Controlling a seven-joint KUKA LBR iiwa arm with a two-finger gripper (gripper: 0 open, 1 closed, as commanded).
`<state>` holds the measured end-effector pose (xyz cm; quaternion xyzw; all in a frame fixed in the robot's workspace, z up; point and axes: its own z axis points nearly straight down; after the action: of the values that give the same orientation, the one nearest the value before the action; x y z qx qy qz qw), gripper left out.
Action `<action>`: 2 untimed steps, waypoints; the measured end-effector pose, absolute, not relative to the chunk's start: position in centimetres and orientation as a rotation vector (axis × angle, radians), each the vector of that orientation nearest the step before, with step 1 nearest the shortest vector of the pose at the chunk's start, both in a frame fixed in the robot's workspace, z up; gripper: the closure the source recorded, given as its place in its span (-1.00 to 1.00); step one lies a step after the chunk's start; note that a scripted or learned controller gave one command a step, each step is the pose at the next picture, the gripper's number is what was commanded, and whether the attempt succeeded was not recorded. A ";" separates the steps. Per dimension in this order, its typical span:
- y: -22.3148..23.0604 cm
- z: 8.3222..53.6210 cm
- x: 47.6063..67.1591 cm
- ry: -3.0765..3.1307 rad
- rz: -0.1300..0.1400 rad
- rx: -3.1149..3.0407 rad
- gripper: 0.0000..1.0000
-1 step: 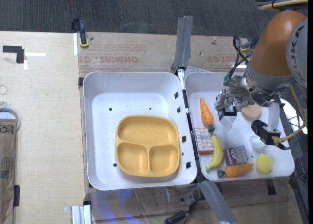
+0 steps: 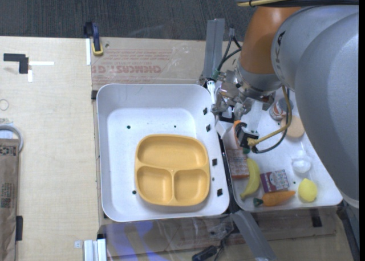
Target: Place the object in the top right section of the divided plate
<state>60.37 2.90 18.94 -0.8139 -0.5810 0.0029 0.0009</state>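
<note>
I saw the divided plate (image 2: 171,170) in the left bin (image 2: 114,140); banana (image 2: 251,178), carrot (image 2: 276,198) and lemon (image 2: 307,190) in the right bin (image 2: 296,206); I couldn't tell the jaws' state.

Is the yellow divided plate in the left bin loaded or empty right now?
Empty: all three sections of the yellow divided plate show bare yellow surface; the food items lie in the right bin.

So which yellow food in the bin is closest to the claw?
The banana. It lies just below the claw, by the right bin's left wall. The other yellow one, the round lemon, sits farther away in the bin's bottom right corner.
</note>
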 end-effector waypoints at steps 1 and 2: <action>-1.1 19.0 63.7 -1.472 0.009 -2.775 1.00; 7.1 20.2 65.8 -1.116 0.008 -2.937 1.00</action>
<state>65.83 7.08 20.15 -0.9348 -0.3552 0.0025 -0.0003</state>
